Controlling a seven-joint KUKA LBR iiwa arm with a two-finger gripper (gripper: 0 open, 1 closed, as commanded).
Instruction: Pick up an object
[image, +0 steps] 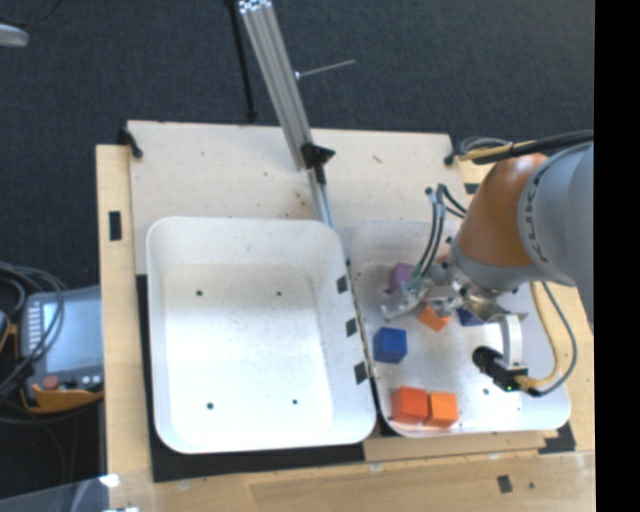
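Camera view: left bin (180, 330) bare, roomy; right bin (555, 410) crowded beneath arm (520, 215). Gripper (432, 298) low near far wall, opening hidden. Small orange block (434, 319) just below it; blue cube (390, 346) near.

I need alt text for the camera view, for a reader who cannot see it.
A grey and orange robot arm reaches into the right bin, which holds a blue cube, orange blocks and a purple piece. The left bin sits beside it.
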